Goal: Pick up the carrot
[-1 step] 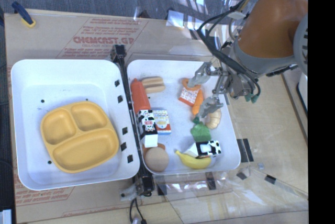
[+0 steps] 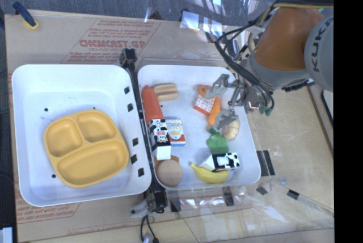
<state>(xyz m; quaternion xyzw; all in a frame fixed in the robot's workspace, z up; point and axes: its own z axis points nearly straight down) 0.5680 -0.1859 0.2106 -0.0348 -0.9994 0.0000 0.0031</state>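
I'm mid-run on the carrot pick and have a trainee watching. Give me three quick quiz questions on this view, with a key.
1. True or false: the carrot lies in the right bin.
2. What sits in the left bin? A) banana B) yellow divided plate C) egg
3. Fill in: the gripper is above the ___ bin.

Key: 1 true. 2 B, the yellow divided plate. 3 right.
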